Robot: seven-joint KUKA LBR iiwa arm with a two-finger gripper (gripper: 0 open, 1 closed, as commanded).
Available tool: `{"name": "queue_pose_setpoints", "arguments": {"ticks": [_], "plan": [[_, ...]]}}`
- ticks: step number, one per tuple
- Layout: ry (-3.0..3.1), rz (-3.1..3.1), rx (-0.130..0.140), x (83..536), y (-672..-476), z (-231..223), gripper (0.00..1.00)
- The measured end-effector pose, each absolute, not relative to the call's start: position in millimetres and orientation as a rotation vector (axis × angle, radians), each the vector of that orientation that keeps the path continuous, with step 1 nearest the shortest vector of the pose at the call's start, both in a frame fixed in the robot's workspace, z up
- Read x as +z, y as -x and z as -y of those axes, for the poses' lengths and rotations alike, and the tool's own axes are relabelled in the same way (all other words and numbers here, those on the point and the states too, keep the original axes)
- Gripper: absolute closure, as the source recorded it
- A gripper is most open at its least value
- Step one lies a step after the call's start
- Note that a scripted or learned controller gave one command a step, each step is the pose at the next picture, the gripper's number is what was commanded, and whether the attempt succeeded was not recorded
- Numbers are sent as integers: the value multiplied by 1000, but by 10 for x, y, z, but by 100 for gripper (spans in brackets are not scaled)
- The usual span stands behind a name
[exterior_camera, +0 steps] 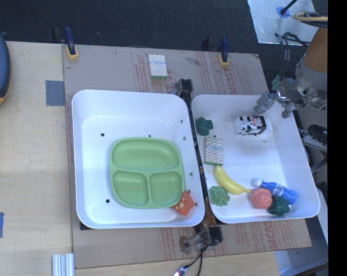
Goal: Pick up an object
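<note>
A: Starting from the green tray [145,172] in the left bin [84,154], what lies to its right?

B: A banana [228,181], then a black-and-white toy [251,125] farther right. The gripper [269,100], farthest right, hovers near that toy, empty; I cannot tell its opening. Descending off-centre could nudge the toy away.

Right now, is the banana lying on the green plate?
No, the banana lies in the right bin, between a patterned block and a red ball, while the green plate sits in the left bin.
</note>
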State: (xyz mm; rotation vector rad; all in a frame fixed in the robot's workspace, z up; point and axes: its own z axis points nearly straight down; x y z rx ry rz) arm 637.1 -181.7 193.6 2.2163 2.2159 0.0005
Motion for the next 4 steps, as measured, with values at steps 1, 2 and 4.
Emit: {"name": "queue_pose_setpoints", "arguments": {"ticks": [1, 2, 4], "plan": [[-2219, -2235, -8, 1187, -6082, 1400, 0], [-2215, -2221, 0, 1492, -6493, 2136, 0], [-2202, -2239, 5, 1928, -6396, 330, 0]]}}
